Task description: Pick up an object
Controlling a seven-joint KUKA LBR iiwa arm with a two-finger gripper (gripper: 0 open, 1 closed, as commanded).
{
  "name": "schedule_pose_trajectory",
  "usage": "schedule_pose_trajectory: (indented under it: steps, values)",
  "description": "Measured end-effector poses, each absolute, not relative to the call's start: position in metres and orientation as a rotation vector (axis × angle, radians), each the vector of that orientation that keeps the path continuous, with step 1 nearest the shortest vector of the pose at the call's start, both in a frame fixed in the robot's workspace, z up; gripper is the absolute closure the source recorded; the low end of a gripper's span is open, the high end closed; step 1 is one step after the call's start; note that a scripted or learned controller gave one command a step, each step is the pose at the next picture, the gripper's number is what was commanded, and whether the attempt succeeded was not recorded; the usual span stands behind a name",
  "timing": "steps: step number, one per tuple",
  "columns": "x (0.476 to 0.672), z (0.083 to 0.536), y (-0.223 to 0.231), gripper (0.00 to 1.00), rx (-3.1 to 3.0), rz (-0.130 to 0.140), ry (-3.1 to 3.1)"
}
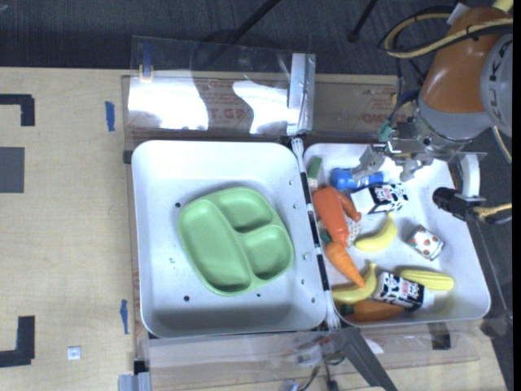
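Note:
My gripper [388,163] hangs over the back of the right bin [470,255], open, with nothing between its two fingers. Just left of it and lower lies a blue object [348,177]. A small black-and-white cow-patterned item [388,196] sits right below the fingertips. Two orange carrots [331,208] [343,261] lie along the bin's left wall. A yellow banana [377,236] rests mid-bin and another banana [426,279] near the front. A cow-patterned can [400,291] lies at the front, and a white cube with red marks [425,242] sits to the right.
The left bin [151,210] holds a green divided plate [236,239]. A clear plastic panel [212,96] stands behind the bins. The arm's orange band [456,76] and yellow cables are at the upper right. A black fitting [453,202] overhangs the right bin's edge.

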State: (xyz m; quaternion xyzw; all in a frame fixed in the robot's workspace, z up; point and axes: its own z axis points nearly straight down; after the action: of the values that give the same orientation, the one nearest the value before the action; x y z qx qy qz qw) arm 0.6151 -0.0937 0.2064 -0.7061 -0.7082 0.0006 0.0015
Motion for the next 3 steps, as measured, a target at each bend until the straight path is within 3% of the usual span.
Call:
schedule_pose_trajectory:
  steps: [1,2,3]
  values:
    - [0.592,0.113,-0.110,0.00,-2.110,-0.019,-2.360]
    - [0.549,0.095,-0.158,0.00,-2.065,-0.020,-2.391]
    - [0.593,0.094,-0.110,0.00,-1.765,-0.011,-2.621]
